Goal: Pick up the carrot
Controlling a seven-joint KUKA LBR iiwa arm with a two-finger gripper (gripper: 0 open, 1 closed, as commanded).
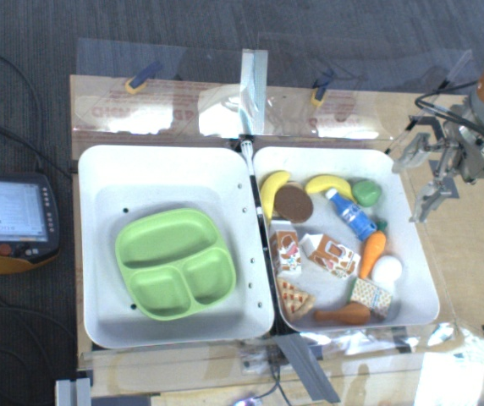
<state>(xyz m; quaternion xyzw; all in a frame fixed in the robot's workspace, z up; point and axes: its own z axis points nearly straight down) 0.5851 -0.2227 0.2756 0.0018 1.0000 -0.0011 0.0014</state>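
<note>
Approach step here: the pincer (432, 178) hangs spread open and empty beside the right bin (415, 227), needing to swing in over the carrot (372, 253).

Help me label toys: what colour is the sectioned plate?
Light green plate, camera view, left bin.

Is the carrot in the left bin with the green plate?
No, the carrot lies in the right bin, between the blue bottle and the white egg.
</note>
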